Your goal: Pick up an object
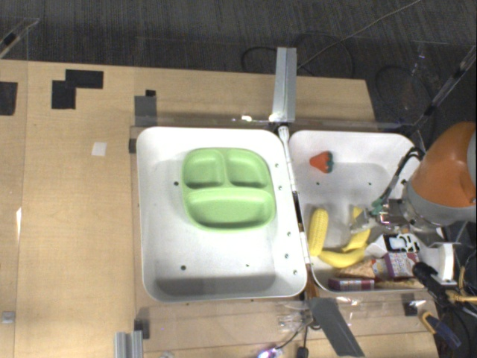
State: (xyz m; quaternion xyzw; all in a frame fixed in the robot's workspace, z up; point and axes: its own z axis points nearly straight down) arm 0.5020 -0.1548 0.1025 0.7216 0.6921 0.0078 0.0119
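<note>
2 white bins [160, 222], 1 green tray [227, 187], 1 strawberry [321, 162], 1 corn cob [318, 230], 1 banana [347, 253].

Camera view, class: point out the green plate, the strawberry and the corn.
green plate [226, 187], camera view, on its middle divider ridge.
strawberry [321, 162], camera view, on its red body.
corn [318, 230], camera view, on the middle of the cob.

We cannot read any text here: the packet [373, 273] near the right bin's [350, 149] front wall and the white label [400, 242] beside it are too blurred.
</note>
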